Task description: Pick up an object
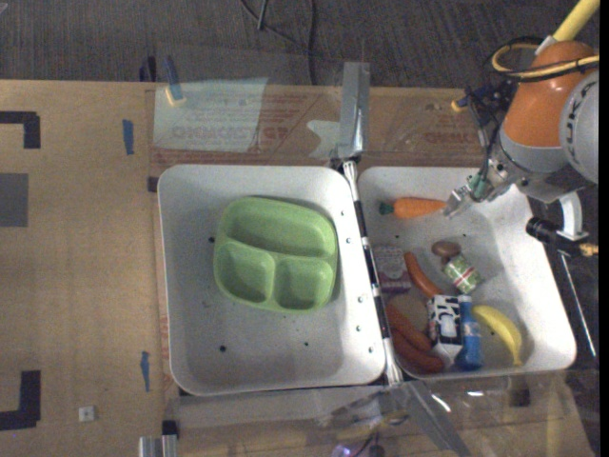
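- Green tray [276, 252]: sits in the left bin [181, 341], left of the divider [366, 284].
- Carrot [417, 208]: just right of the divider, at the right bin's [547, 336] far end. Judged light, stiff, smooth toy; best gripped across its thick middle.
- Gripper [459, 201]: touching or just off the carrot's right tip; opening too small to tell.
- Arm [538, 112]: reaches in from the right, wrist angled down-left toward the divider.

Dark carpet floor [114, 17]; tan wooden bench [76, 284]; black cable [276, 3], perhaps looped.
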